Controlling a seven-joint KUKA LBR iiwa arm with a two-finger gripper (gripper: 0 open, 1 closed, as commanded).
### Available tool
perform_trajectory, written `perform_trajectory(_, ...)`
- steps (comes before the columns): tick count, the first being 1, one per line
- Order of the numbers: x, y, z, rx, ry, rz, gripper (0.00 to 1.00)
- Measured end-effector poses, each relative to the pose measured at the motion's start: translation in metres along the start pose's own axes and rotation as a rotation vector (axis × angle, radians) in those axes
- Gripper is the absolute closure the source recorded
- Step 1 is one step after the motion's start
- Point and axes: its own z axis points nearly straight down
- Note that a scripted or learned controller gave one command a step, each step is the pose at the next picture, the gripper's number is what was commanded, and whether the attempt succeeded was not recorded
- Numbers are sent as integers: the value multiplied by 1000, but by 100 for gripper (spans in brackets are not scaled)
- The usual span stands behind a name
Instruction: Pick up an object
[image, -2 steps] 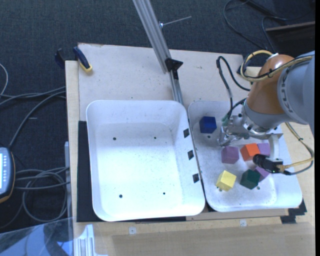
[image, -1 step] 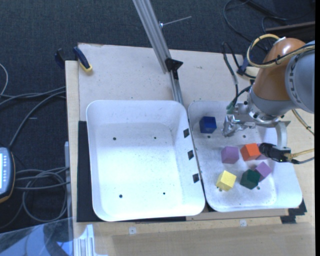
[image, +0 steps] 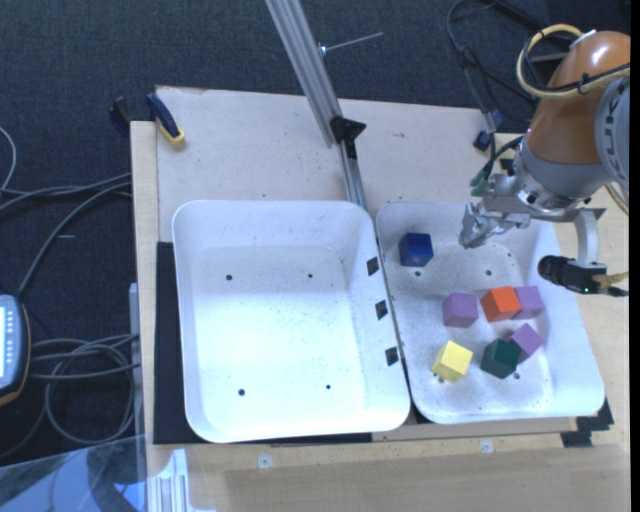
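The two-finger metal gripper (image: 474, 236) hung over the upper part of the right-hand shallow white plastic bin (image: 570, 385), carried by the grey arm with the orange band (image: 580, 95). How far it was open could not be told from the slanted view; nothing was seen held in it.

The nearest candidate was the dark blue cube (image: 416, 249), which lay just to the left of the gripper, apart from every other object and near the bin's inner wall. For a clean pick, this cube appeared the best choice: the gripper would need to shift left, centre over the cube, align with two opposite faces and descend straight down. The wall close by on the left probably left limited room on that side.

Lower in the same bin lay a cluster: a lilac cube (image: 460, 308), an orange cube (image: 500, 302) with a second lilac cube (image: 529, 299) touching it, a third lilac block (image: 527, 338) against a dark green cube (image: 499, 357), and a yellow cube (image: 452, 360) near the front. Their close packing would likely obstruct finger entry.

The left-hand white bin (image: 200, 225) adjoined the right one. A slanted metal rod (image: 312, 70) crossed above the bench.
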Motion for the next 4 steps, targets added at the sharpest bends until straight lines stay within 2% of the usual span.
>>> perform_trajectory(1,0,2,-32,3,1,0,100)
perform_trajectory(4,148,24,-44,5,4,-5,100)
